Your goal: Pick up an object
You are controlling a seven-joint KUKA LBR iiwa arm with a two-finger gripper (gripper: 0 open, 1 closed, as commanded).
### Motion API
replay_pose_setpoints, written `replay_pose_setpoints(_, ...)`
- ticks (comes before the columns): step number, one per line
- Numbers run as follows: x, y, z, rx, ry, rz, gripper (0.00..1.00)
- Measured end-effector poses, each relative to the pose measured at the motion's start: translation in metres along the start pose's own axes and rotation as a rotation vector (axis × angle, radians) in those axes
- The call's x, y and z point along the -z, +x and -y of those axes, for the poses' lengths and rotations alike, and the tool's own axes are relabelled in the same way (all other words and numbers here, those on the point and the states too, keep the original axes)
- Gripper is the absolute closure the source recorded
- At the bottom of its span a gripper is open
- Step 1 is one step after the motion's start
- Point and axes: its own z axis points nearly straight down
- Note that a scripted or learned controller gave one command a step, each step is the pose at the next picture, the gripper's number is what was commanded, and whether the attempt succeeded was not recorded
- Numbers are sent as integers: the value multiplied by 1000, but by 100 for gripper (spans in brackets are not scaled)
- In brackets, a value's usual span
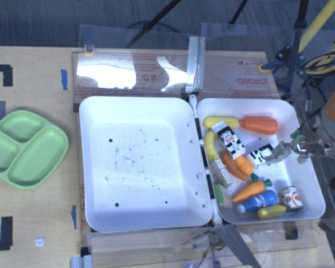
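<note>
The right bin (307, 177) holds a heap of toy food. A yellow banana (219, 121) and an orange-red piece (259, 125) lie at the back. A black-and-white cow-patterned box (229, 139) sits beside them, and a second black-and-white piece (261, 154) lies mid-bin. Two carrots (238, 165) (249, 191), a blue bottle (259, 200), a yellow piece (271, 211) and a red-and-white can (291, 197) fill the front. My gripper (290, 148) hangs low over the bin's right side, its metal tip right next to the second black-and-white piece.
The left bin (100, 116) is white with faint blue scribbles. A green divided plate (25, 148) lies on the wooden bench at far left. Clear panels stand behind the bins, and tripod legs and cables crowd the back right.
</note>
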Motion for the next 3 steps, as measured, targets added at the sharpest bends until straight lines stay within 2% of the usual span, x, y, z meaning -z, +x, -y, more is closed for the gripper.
replay_pose_setpoints(1,-121,36,1,291,-8,2,0)
replay_pose_setpoints(2,-74,16,-24,163,-4,3,0)
replay_pose_setpoints(3,-121,49,16,341,-9,4,0)
